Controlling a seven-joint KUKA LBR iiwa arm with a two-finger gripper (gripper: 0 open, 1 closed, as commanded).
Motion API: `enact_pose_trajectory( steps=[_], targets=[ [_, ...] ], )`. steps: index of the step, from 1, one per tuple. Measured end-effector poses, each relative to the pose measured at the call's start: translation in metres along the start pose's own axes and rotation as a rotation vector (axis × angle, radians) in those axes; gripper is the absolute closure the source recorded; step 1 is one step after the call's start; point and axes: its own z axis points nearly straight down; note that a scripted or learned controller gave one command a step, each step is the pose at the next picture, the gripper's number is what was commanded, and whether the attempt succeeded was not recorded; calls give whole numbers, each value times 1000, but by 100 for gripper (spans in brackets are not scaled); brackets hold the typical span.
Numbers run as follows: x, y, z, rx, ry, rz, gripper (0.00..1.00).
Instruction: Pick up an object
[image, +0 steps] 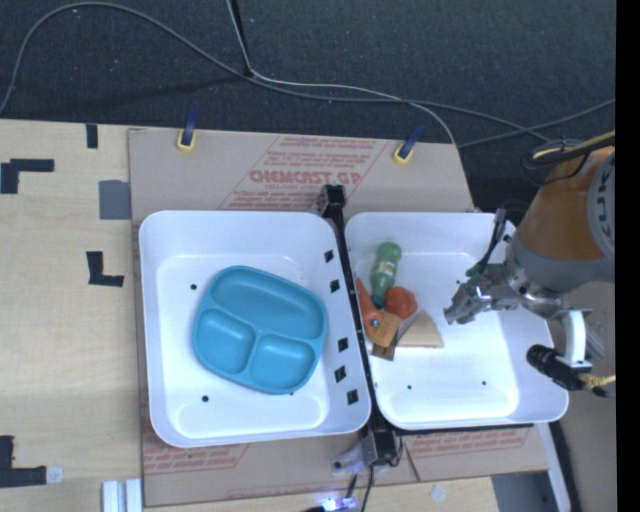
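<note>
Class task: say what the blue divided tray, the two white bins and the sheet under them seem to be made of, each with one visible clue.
Blue tray: probably moulded plastic; even colour, rounded compartments, soft sheen.
White bins: likely glossy plastic; smooth rounded rims.
Sheet: looks like matte brown cardboard with red print.
</note>
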Motion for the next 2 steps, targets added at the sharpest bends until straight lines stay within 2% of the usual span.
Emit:
enact_pose_trajectory(
  steps=[2],
  targets=[
    [3,-1,-75,2,1,0,100]
  ],
)
